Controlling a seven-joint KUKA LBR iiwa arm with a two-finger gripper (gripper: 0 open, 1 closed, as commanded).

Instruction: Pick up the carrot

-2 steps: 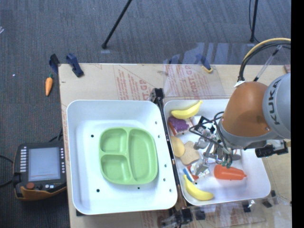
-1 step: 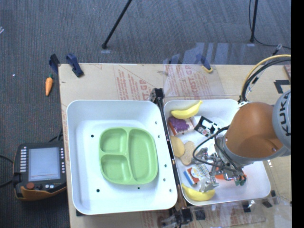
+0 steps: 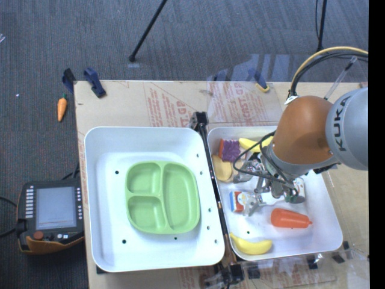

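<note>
Reaching into the right bin [image 3: 334, 233] from the right, the arm [image 3: 313, 131] puts its gripper [image 3: 260, 205] low over the middle of this bin. The carrot [image 3: 290, 218] lies in the same bin, just beside the gripper, on the side nearer to the right wall and a little toward the front rim. Its long axis runs almost across the bin, from left to right, with the thin end pointing to the right wall. The gripper is near the thick end of the carrot but apart from it; nothing orange is between the fingers.

I judge that the coming move depends on a short shift of the gripper toward the carrot, and on turning the fingers so that they close across the carrot's width, not along its length.

How far the gripper is open I cannot tell, because the wrist and the cables cover it partly. It seems to hang just over a small red and white packet [image 3: 238, 201], and I cannot tell if it touches it. A banana [image 3: 251, 244] lies near the front rim, on the carrot's left and apart from it.
</note>
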